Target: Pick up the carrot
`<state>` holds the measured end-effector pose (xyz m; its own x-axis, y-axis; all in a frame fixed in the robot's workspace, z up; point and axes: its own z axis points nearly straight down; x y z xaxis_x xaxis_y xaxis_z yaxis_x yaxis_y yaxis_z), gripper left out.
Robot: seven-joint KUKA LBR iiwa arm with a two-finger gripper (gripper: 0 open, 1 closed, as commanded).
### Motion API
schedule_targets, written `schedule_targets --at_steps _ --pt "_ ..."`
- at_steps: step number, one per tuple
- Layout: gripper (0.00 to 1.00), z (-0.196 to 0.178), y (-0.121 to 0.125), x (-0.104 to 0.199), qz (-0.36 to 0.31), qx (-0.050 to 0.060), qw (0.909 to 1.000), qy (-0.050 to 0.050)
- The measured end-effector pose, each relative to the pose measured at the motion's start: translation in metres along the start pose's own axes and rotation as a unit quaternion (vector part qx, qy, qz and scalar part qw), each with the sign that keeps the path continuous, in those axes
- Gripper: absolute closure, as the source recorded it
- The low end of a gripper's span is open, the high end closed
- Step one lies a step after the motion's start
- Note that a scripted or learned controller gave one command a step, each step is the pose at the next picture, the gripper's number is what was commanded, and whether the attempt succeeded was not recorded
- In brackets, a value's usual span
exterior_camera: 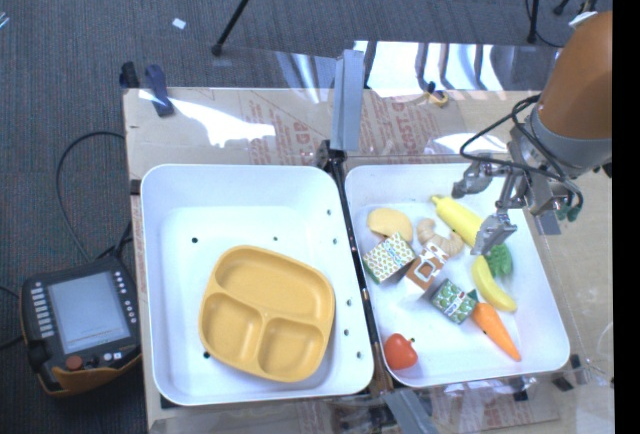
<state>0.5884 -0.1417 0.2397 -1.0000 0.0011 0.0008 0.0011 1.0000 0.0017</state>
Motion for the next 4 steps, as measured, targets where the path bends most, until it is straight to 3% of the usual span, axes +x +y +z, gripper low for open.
schedule_targets --at_steps 1,2,3,4 --pt "0.0 0.091 -0.035 0.075 -0.131 -0.001 0.9913 0.002" --pt "0.0 0.139 -0.033 0.095 -0.121 0.002 0.9927 -0.005" --pt "1.0 0.134 -0.029 0.096 -0.124 -0.001 0.9922 -0.001" --pt "1.0 0.12 0.054 0.077 -0.202 0.0 0.9795 -0.003"
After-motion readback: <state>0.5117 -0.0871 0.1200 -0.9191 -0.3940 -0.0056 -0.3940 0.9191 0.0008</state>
